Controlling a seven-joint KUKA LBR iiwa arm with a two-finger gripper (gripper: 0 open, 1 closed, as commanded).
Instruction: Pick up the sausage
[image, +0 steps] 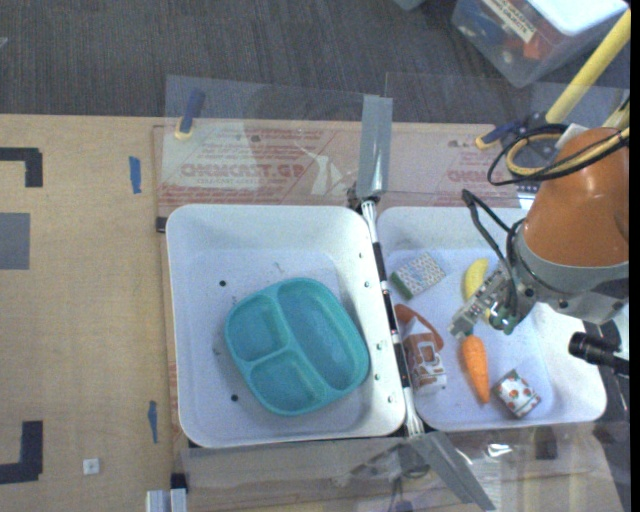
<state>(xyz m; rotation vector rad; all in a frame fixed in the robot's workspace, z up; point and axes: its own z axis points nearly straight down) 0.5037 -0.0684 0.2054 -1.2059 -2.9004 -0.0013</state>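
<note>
The sausage (415, 325) lay at the right bin's (570, 405) left wall, crowding a small carton (426, 364). The claw (487, 310) hovered over the carrot (476, 367); couldn't tell its spread. Risk: grabbing carrot or carton instead.

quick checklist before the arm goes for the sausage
1. Sausage located: ok, the brownish sausage lies in the right bin near the divider.
2. Gripper over the sausage: not ok, it sits to the sausage's right, just above the carrot.
3. Gripper free of any item: cannot tell.
4. Room around the sausage: not ok, a small red and white pack touches or nearly touches its lower end.
5. Other items clear of the path: ok, the checkered packet and the yellow piece lie further back.
</note>
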